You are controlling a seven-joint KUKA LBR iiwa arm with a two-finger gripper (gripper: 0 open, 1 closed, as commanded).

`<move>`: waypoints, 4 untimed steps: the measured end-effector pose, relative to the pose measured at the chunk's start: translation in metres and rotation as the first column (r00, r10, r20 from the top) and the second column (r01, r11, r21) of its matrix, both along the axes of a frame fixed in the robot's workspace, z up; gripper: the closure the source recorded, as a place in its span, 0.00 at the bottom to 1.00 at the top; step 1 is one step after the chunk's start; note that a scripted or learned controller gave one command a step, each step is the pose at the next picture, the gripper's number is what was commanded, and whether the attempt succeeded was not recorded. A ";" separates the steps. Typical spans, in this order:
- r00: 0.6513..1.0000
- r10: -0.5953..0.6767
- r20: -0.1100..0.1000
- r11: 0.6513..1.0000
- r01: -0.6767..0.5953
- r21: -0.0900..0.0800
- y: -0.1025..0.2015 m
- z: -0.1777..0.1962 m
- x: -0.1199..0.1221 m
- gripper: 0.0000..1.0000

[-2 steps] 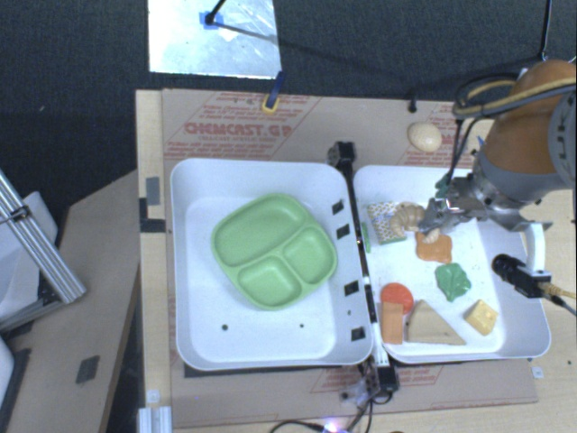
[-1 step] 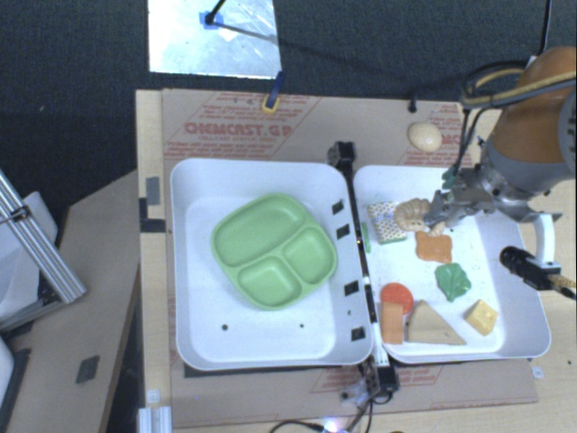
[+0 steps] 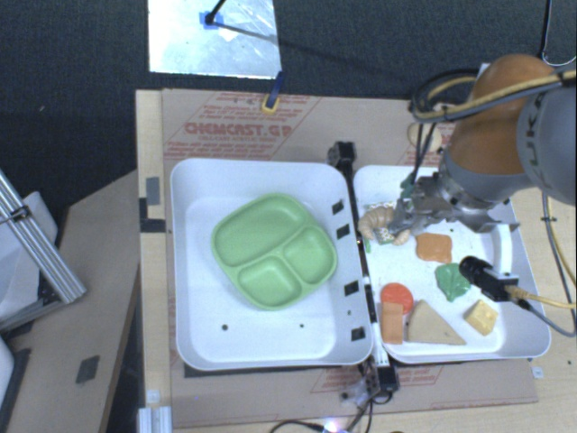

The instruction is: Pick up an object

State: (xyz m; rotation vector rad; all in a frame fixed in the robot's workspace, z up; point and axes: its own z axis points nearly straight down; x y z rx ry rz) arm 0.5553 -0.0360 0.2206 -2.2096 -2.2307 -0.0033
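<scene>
Arm (image 3: 505,142) over right bin (image 3: 532,332); gripper (image 3: 403,222) down near bin's left wall on tan toy (image 3: 377,216), grip state can't tell. Risk: slip, or clipping the wall. Left bin (image 3: 194,242) holds green tray (image 3: 273,251); right bin: wedge (image 3: 435,325), orange slab (image 3: 434,246), green piece (image 3: 452,280), etc.

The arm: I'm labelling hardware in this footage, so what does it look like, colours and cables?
The arm is bulky and rounded, grey with a wide orange band above the wrist. Dark and yellowish cables loop over its top. The wrist narrows to a grey-and-black metal gripper. A thin yellow cable trails off beside it.
</scene>
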 end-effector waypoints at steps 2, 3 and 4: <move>1.000 -0.003 0.000 1.000 0.003 -0.001 0.083 0.006 -0.022 1.00; 1.000 -0.009 -0.001 1.000 0.009 -0.003 0.079 -0.005 -0.020 1.00; 1.000 -0.008 0.002 1.000 0.008 -0.002 0.075 0.014 -0.019 1.00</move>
